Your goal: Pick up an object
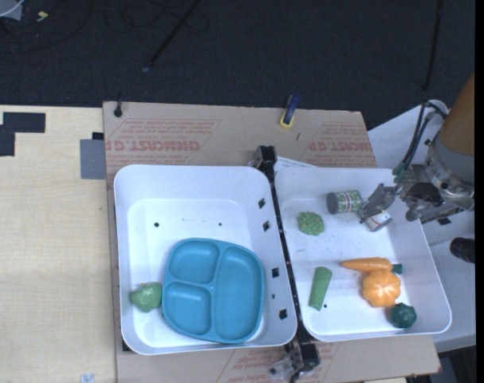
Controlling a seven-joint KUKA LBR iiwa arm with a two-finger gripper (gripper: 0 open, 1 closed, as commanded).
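Camera view: grey two-finger gripper [375, 211] hangs low in right white bin [433, 309], beside small green-labelled can [345, 202]. Finger state: cannot tell. Likely lined up to grab it.

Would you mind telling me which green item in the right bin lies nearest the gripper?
The small can with the green label, lying on its side just left of the gripper; the round green ball and green stick sit farther off.

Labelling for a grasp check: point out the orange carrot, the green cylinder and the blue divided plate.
orange carrot [366, 264]: camera view, mid-body.
green cylinder [319, 287]: camera view, middle of its length.
blue divided plate [212, 290]: camera view, central divider.
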